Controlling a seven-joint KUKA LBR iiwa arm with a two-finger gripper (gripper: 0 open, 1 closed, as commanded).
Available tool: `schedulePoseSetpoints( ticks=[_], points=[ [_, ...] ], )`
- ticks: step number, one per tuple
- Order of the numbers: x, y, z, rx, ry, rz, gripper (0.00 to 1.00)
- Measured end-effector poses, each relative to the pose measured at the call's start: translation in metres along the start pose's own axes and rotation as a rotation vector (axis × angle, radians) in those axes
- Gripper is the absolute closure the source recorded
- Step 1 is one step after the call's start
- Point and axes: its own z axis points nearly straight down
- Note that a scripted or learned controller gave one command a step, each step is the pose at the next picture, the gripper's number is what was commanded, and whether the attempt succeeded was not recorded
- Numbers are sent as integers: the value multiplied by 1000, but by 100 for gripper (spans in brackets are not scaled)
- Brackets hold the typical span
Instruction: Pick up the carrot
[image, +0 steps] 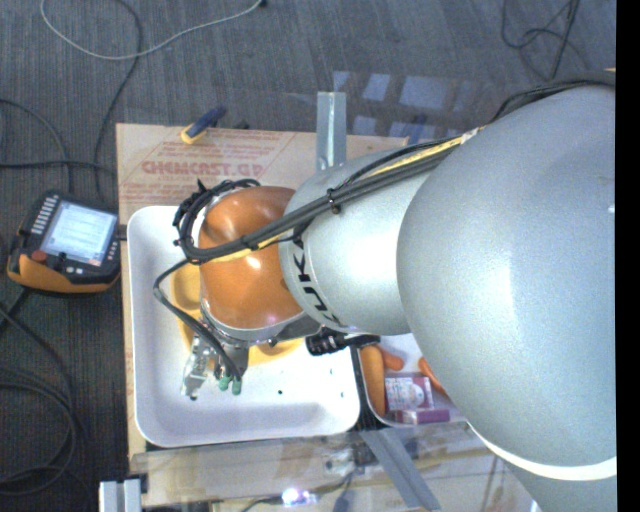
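The arm (400, 260) is reaching over the left bin (150, 400), its pincer (212, 378) hanging low inside; whether open or closed is unclear.

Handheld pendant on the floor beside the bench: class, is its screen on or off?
On. The pendant has a screen glowing pale blue-white, far brighter than its dark casing and the grey floor around it.

A smooth, satin grey shell is shown on the arm (480, 260), with a glossy orange band (245, 265) catching highlights. The left bin (150, 300) is seen as smooth white plastic, the worktop (160, 170) as matt printed board, and the floor (60, 100) as rough dark carpet.
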Motion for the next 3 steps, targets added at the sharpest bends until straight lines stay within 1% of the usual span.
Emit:
schedulePoseSetpoints(
  ticks=[1, 2, 3],
  points=[
    [-1, -2, 4, 3, -6, -210, 100],
    [0, -1, -4, 1, -4, -210, 100],
    [-22, -3, 31, 1, -8, -319, 100]
  ],
)
